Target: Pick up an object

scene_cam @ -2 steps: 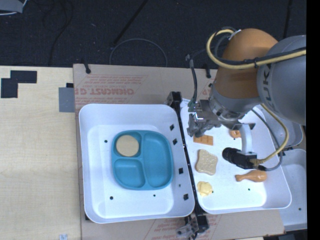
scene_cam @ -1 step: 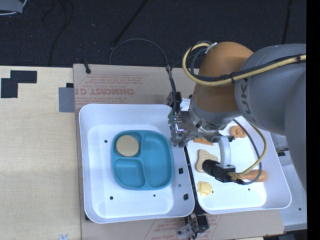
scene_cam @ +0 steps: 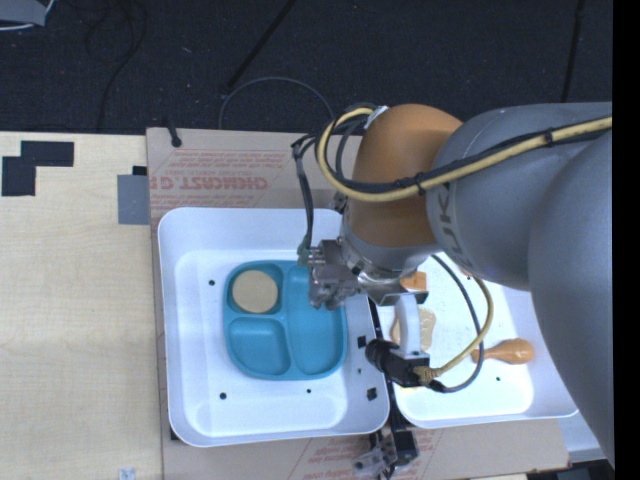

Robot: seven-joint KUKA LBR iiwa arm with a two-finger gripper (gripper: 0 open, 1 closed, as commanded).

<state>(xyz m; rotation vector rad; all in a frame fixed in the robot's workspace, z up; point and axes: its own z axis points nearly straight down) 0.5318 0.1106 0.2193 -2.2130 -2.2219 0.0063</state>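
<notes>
A blue divided tray (scene_cam: pixel 285 331) lies in the left white bin (scene_cam: pixel 200 368). A round tan disc (scene_cam: pixel 254 291) rests in the tray's upper-left compartment. My gripper (scene_cam: pixel 322 286) hangs from the orange-banded wrist (scene_cam: pixel 400 183), low over the right edge of the tray, near the wall between the two bins. In the right bin (scene_cam: pixel 500 393) an orange drumstick-shaped piece (scene_cam: pixel 503 351) lies to the right. A pale tan item (scene_cam: pixel 424 326) and a small orange piece (scene_cam: pixel 414 281) sit partly hidden beneath the wrist and cables.
The big grey arm covers the upper part of the right bin. Yellow and black cables (scene_cam: pixel 470 353) loop down over that bin. Cardboard (scene_cam: pixel 230 173) lies under both bins, and a wooden bench top (scene_cam: pixel 70 318) spreads out to the left.
</notes>
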